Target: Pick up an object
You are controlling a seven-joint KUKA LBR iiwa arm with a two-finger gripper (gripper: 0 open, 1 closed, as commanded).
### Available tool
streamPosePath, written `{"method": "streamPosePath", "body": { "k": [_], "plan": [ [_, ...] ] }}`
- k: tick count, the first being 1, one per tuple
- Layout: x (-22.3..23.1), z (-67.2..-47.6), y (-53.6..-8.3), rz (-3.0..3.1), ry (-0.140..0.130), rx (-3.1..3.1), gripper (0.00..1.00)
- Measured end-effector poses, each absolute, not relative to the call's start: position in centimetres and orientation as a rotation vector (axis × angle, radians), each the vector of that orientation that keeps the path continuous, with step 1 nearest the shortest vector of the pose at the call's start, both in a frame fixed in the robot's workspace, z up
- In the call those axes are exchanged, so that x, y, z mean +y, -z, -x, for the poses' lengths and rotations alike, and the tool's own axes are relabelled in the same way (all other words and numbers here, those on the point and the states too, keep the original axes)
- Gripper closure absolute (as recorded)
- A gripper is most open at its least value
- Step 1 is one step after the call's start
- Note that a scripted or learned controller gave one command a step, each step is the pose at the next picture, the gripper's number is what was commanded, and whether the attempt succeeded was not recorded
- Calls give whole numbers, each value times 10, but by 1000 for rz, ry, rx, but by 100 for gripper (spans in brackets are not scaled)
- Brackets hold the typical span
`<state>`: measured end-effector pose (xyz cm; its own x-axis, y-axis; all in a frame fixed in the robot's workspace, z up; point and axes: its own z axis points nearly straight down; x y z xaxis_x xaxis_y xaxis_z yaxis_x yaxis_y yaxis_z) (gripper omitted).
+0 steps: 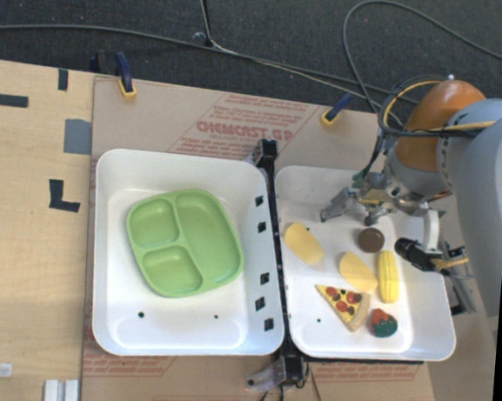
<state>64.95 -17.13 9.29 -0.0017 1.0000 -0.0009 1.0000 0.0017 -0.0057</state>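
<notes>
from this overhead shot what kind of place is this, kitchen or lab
Most likely a robot lab test bench, not a kitchen: two white bins clamped on cardboard, toy food such as a pizza slice and corn, and loose cables behind.

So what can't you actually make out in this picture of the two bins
- Gripper, camera view: small and dark above the right bin; whether it is open or shut is unclear.
- Small brown round object: too small to identify.
- Red and green item by the pizza slice: too small to name.
- Arm: cut off by the right edge.
</notes>
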Motion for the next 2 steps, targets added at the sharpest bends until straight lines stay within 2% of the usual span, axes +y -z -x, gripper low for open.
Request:
{"method": "streamPosePath", "body": {
  "k": [1, 2],
  "plan": [
    [-171, -651, -106, 2218, -3, -2225, 100],
    [-173, -646, -167, 2223, 4, -2224, 100]
  ]
}}
